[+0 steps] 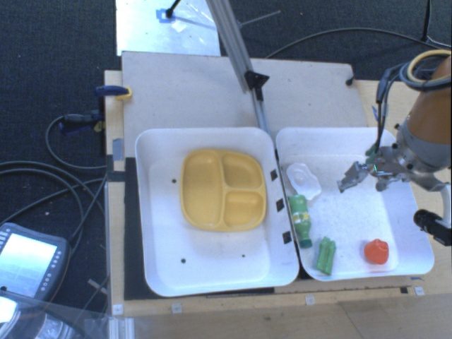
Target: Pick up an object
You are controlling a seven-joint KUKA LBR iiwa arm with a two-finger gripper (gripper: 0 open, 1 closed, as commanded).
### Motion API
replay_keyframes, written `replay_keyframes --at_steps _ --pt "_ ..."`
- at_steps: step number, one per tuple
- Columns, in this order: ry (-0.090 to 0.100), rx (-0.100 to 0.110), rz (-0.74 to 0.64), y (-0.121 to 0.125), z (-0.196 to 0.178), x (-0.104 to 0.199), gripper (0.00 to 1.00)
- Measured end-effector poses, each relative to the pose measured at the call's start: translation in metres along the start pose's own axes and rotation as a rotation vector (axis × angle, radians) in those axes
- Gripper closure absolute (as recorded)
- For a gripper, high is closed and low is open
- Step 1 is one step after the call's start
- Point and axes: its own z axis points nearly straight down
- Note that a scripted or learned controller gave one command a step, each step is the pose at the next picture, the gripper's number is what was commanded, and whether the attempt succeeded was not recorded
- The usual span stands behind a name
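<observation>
The right bin [353,143] holds a pale clear plastic piece [304,180] at its left side. A green bottle [300,219] lies just below that piece, along the bin's left wall. A small green object [325,255] and a red-orange object [377,251] sit near the front wall. My gripper [367,179] hangs over the middle of the right bin, to the right of the clear piece and above the red-orange object. Its fingers look spread, with only the bin floor between them.
The left bin [155,260] holds a yellow divided plate [224,190]. A grey pole [233,37] slants down to the wall between the bins. Cables and a pendant [25,260] lie off the bench at the left.
</observation>
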Motion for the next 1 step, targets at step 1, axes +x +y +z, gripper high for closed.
replay_keyframes --at_steps 1 --pt "0.0 -0.001 0.002 0.0001 -0.0001 0.0 0.0"
